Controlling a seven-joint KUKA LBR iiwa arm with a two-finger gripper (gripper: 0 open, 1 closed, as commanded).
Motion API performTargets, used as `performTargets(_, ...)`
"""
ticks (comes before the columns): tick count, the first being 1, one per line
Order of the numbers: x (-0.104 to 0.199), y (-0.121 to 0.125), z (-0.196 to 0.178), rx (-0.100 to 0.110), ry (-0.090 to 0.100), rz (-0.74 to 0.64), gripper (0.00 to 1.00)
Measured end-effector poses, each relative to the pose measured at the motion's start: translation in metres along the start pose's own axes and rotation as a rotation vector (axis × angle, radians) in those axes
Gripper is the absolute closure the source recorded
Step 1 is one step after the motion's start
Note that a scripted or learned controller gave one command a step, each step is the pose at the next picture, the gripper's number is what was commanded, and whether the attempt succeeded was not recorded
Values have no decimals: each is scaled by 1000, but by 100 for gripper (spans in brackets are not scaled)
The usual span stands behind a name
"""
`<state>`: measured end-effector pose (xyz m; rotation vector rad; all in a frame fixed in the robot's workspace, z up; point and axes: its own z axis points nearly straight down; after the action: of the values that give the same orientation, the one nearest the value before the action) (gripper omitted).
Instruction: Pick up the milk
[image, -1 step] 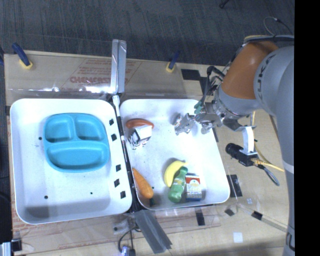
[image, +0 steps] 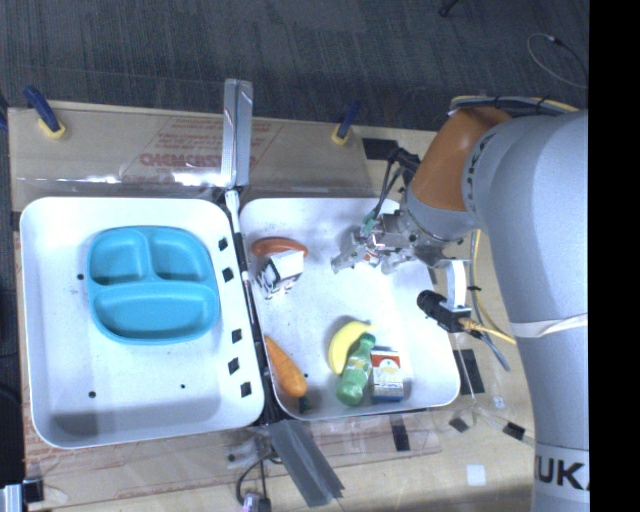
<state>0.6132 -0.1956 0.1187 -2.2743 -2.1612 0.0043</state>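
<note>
We cannot tell what the small white item (image: 283, 268) in the right bin (image: 320, 215) is, nor read the print on the red and white carton (image: 386, 374). The arm (image: 530, 260) is cut off at the bottom edge and hides the bench's right side.
</note>
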Motion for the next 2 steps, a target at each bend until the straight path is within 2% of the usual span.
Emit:
performTargets(1, 8, 9, 26, -1, 1, -236, 0)
performTargets(2, 82, 18, 27, -3, 1, 285, 0)
